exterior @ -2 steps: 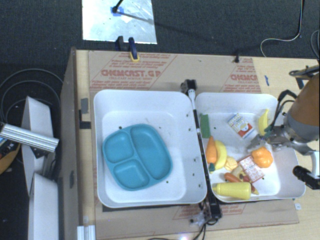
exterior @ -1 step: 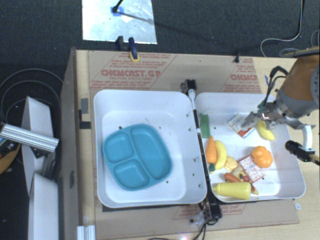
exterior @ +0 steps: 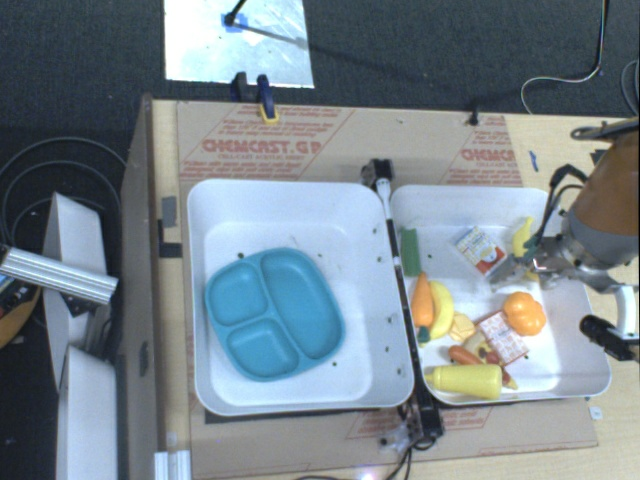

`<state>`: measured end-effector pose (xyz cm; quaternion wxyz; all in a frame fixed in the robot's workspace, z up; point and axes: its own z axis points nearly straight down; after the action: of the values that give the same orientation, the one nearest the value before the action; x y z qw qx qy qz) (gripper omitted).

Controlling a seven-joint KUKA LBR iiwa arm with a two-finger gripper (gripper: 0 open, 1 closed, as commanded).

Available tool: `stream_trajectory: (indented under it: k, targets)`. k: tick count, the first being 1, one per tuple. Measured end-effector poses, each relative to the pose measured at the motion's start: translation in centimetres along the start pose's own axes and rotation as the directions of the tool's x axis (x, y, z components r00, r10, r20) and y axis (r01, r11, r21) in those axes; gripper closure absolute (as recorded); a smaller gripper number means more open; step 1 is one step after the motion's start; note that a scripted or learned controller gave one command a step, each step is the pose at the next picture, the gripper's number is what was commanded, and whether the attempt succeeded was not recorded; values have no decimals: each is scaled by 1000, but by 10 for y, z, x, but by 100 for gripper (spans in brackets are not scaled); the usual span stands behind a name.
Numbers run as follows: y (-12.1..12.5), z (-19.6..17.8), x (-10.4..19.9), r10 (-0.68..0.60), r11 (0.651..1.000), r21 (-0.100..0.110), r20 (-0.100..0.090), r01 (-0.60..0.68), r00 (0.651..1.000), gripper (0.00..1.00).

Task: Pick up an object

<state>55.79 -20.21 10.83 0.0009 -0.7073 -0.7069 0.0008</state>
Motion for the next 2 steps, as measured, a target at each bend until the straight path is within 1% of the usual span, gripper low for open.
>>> stream_trajectory:
  k: [1, 2]
  targets:
    - [53, 24, 6, -7, 1000, -7, 1, 7, 1000, 0]
    - [115, -5, -4, -7, 1000, -13, 3, 7, 1000, 0]
